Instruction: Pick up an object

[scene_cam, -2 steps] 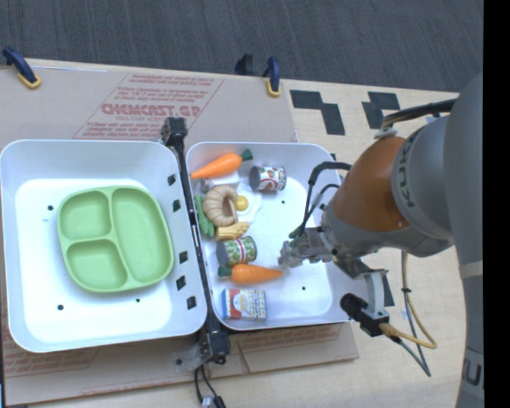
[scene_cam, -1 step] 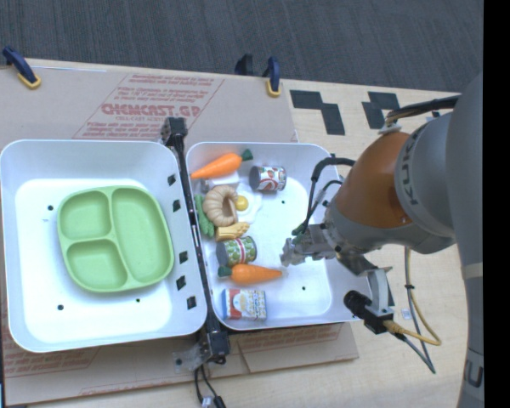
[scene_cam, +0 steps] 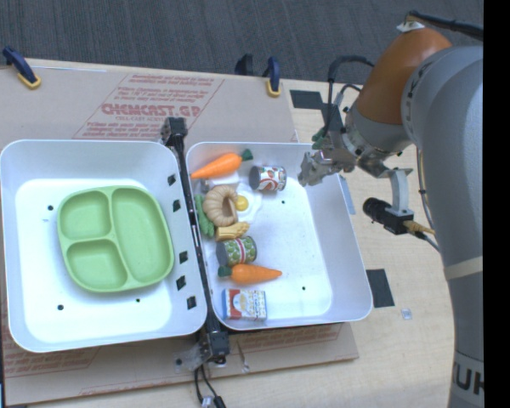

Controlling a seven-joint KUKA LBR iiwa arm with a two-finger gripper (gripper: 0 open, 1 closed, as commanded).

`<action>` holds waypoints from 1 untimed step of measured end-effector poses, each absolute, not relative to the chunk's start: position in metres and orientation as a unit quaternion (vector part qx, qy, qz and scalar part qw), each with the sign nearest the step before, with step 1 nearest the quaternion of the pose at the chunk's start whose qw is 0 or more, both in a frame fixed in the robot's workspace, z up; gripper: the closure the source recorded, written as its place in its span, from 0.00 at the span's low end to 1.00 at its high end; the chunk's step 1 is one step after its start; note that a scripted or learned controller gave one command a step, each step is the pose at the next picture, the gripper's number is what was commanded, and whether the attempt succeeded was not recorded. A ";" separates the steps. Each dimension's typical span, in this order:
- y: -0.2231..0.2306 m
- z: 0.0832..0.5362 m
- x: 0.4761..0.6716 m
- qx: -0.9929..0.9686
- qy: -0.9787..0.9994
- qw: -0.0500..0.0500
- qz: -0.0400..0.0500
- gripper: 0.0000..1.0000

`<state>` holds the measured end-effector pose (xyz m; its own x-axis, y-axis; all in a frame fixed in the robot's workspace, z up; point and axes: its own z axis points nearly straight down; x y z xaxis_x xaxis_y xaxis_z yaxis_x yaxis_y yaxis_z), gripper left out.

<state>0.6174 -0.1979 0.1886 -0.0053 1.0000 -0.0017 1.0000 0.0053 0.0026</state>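
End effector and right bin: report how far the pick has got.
Done: the arm has reached in, putting the end effector over the right bin's far right corner. In hand: nothing visibly between its fingers. Left: the whole pick. The toy can nearest it, both carrots, the croissant, the green can and the small carton all lie in the bin. The green divided plate sits in the left bin.
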 end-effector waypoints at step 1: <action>-0.198 0.188 0.617 0.705 0.709 0.001 0.000 0.00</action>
